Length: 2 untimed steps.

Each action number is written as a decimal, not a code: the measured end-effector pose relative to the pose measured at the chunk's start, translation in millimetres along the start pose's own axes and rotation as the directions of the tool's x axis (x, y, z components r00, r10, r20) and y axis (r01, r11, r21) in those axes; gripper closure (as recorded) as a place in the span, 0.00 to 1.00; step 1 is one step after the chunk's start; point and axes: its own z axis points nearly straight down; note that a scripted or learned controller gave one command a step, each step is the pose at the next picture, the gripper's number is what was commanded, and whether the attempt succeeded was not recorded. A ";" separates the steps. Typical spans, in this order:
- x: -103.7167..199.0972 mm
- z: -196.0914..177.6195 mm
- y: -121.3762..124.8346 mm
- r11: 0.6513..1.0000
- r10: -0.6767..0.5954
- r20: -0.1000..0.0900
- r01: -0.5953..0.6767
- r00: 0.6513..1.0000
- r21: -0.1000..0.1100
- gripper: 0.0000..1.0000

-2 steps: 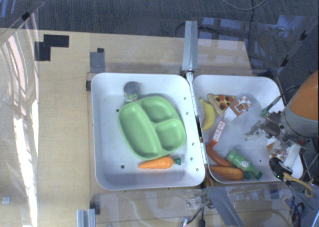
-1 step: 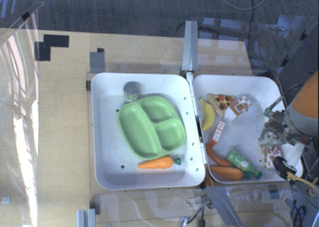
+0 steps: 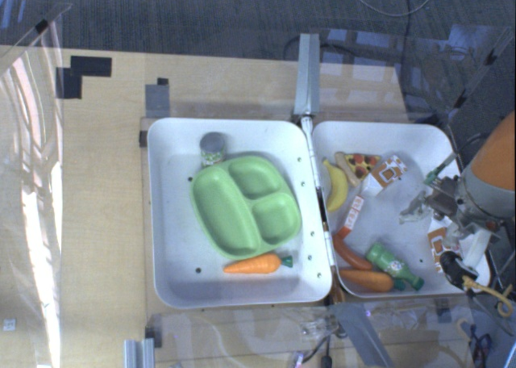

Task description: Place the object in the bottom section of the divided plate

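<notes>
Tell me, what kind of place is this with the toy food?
Probably a robotics lab test bench, not a kitchen. Two shallow white bins sit on a wooden bench, holding a green divided plate and toy food such as a carrot, while a grey robot arm's gripper hangs over the right bin.

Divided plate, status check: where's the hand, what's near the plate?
Hand over the right bin, nothing seen between its fingers. Green divided plate in left bin, sections bare. Carrot beside plate's lower edge, grey can at its top.

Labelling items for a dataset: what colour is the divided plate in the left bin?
Light green, plain, with no pattern; the plate shows best in the camera view.
</notes>
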 end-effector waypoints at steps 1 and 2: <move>0.9 -8.4 0.7 1.000 -0.007 0.003 0.007 1.000 -0.001 1.00; 45.2 43.1 -37.6 0.969 -0.245 0.021 0.245 0.969 0.001 1.00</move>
